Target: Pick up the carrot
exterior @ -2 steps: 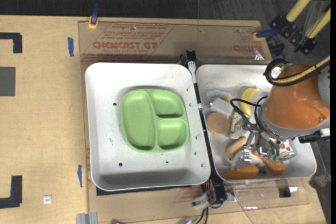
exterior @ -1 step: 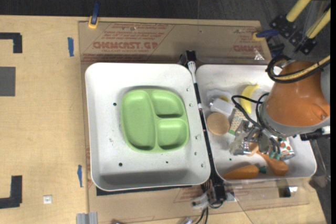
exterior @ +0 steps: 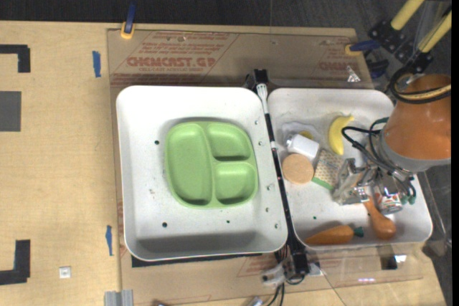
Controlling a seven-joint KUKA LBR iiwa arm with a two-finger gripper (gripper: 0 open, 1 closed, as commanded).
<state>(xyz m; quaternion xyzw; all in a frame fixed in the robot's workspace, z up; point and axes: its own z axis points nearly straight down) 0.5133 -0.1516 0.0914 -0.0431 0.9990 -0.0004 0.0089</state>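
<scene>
So, 2 shallow white plastic bins sit side by side on the tan bench: left bin, right bin. Left bin holds a light green plastic divided plate with 3 compartments, lying flat near the bin's middle. Grey arm with orange band comes in from the right, over the right bin's right half. Its metal two-finger gripper is low in the right bin among wires; whether the claw is wide or narrow, cannot tell, and nothing is clearly seen between its parts. Orange carrot with a green stem end lies flat along the right bin's near wall, pointing left-right, below and slightly left of the claw, near but apart. Shorter orange-brown piece lies just right of the carrot, right under the claw. Yellow banana rests toward the far side, round tan disc and small white block to the left.
</scene>
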